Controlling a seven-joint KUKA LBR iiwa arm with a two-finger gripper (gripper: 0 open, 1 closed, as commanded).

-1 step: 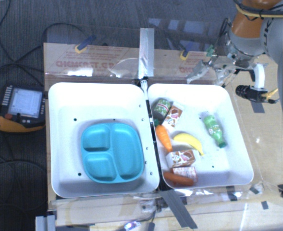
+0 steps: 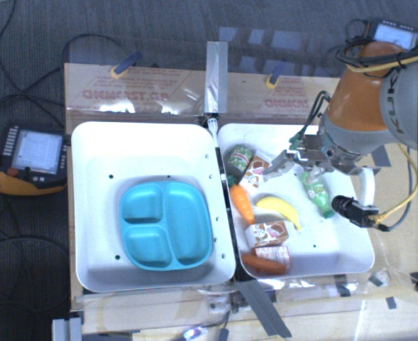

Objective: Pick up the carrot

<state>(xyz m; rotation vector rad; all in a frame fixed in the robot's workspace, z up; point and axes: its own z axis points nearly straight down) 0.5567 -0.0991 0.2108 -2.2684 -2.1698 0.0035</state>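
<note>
Lying against the right white plastic bin's (image 2: 350, 258) left wall, the small orange toy carrot (image 2: 242, 203) looks light, stiff and slick, so you should pinch its thick middle with the gripper (image 2: 299, 156), whose fingers stand apart.

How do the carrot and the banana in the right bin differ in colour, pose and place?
The carrot is orange and straight; the banana is yellow and curved. The carrot lies close to the right bin's left wall, pointing up-left to down-right; the banana lies nearer the middle, more crosswise. Both rest loose on the bin floor, side by side, apart from the gripper.
</note>
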